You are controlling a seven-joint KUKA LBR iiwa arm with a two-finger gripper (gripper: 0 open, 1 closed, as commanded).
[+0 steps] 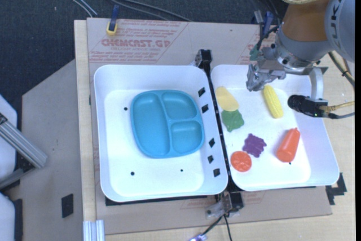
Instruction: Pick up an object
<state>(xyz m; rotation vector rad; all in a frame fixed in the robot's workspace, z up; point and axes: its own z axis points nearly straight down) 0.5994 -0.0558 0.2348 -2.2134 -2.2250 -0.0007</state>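
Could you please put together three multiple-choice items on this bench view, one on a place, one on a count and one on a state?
1. Where does the blue divided plate lie?
A. In the left bin
B. In the right bin
C. On the cardboard outside both bins

2. How many toy foods lie in the right bin?
A. Three
B. Four
C. Six

3. How does the toy corn cob stand to the gripper?
A. Lifted clear of the bin
B. Lying on the bin floor, beside the gripper
C. Resting on the plate

Answers:
1. A, as the plate sits in the middle of the left bin.
2. C, as the corn, yellow piece, green piece, purple grapes, tomato and carrot all lie there.
3. B, as the cob lies flat just right of the gripper.
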